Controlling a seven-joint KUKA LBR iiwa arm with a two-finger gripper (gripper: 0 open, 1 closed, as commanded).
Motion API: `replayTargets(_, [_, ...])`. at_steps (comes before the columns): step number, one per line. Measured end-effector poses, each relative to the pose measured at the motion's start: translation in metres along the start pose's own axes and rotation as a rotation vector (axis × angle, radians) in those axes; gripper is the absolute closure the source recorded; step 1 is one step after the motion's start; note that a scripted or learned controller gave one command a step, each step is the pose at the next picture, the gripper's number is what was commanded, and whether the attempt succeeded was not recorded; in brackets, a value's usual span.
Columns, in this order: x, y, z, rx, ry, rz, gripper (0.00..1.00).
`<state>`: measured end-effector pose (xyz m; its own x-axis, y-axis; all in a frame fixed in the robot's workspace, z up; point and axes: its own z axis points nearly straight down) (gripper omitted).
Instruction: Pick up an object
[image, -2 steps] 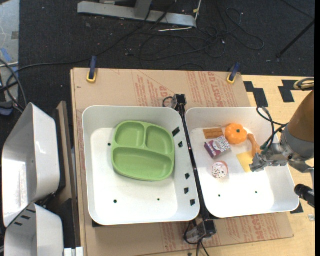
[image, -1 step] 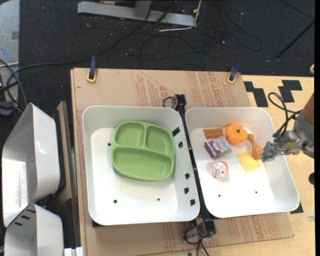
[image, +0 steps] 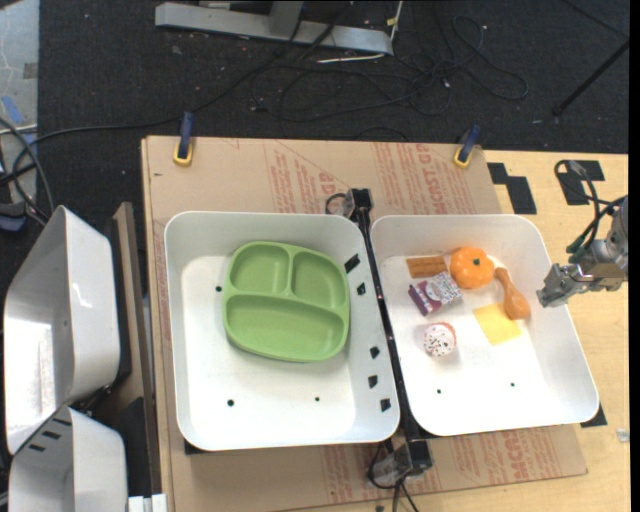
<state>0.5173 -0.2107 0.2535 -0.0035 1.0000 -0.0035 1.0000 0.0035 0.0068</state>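
**Gripper at the right bin's edge**

We see the gripper (image: 562, 283) over the right bin's (image: 560, 400) right rim, its opening unreadable. The orange fruit (image: 470, 267) sits at the bin's far side, apart from it, beside a yellow slice (image: 497, 324).

A dark carpeted floor (image: 90, 70) strewn with black cables (image: 330, 90) surrounds the worktop (image: 420, 175), a printed cardboard sheet held by two yellow clamps (image: 183, 152) at its far edge.

Right bin (image: 560, 400): front half free; toys (image: 465, 290) crowd back. Left bin (image: 200, 400): green tray (image: 288, 302) fills middle.
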Motion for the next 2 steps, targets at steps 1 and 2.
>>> replayTargets(1, [0.057, 0.001, 0.012, 0.008, 0.006, -0.004, 1.00])
replayTargets(2, [0.110, 0.008, 0.003, 0.005, 0.005, -0.006, 1.00])
